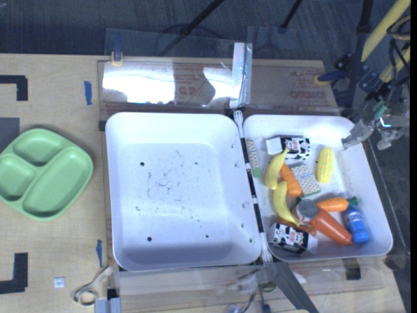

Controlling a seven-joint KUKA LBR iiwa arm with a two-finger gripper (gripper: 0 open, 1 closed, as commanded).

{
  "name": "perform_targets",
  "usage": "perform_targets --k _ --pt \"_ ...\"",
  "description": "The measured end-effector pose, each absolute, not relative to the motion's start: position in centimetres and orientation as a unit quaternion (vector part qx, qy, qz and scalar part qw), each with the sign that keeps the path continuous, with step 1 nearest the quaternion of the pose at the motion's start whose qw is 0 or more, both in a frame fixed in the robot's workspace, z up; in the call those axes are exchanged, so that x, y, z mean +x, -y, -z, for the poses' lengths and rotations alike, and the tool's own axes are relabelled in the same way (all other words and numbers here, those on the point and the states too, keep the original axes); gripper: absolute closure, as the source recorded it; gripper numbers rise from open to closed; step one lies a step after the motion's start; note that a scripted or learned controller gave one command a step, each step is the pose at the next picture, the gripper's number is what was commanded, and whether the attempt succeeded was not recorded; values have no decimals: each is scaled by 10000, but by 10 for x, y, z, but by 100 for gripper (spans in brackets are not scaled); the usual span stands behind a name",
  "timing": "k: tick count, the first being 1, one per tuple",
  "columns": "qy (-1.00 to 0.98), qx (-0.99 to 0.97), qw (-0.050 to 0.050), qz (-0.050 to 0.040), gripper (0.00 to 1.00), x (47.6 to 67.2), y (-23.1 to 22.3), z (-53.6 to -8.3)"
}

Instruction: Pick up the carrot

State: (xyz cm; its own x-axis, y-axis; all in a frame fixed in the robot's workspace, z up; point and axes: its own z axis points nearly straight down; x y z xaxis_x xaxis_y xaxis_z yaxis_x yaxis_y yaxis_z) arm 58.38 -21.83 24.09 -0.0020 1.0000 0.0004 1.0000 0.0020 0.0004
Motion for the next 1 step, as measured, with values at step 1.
perform_targets --k 1 --pt "7339 -6793 -2 5 0 557 179 -130"
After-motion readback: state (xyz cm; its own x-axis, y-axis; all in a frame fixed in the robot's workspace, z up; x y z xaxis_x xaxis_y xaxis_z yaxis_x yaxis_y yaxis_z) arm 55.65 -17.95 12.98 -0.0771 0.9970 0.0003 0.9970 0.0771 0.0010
